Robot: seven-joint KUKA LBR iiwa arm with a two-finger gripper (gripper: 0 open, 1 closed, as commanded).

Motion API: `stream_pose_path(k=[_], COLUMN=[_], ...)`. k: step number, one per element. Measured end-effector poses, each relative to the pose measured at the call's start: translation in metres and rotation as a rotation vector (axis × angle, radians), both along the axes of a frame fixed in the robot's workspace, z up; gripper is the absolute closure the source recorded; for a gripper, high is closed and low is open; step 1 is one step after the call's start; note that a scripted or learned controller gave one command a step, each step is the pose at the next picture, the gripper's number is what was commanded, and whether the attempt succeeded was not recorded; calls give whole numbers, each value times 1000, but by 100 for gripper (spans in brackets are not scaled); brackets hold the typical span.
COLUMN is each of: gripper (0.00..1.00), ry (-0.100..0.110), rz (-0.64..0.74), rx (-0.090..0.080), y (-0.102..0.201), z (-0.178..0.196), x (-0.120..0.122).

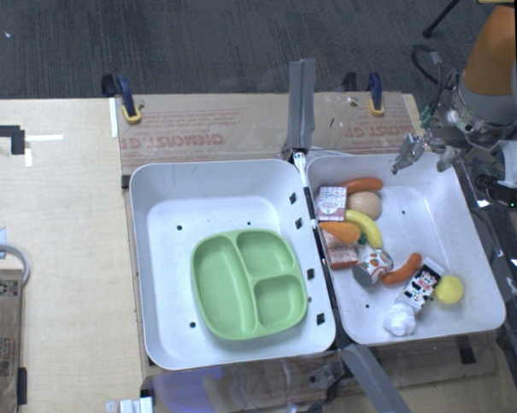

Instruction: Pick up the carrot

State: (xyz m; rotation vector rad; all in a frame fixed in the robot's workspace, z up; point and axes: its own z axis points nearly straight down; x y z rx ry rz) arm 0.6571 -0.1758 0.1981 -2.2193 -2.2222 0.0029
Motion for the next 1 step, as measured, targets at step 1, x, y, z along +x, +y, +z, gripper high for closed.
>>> stream_pose_path(k=[1], gripper=[0], ry=[2], rz=[-82], rx=[0], y=[78], z=[-68], x=[-37])
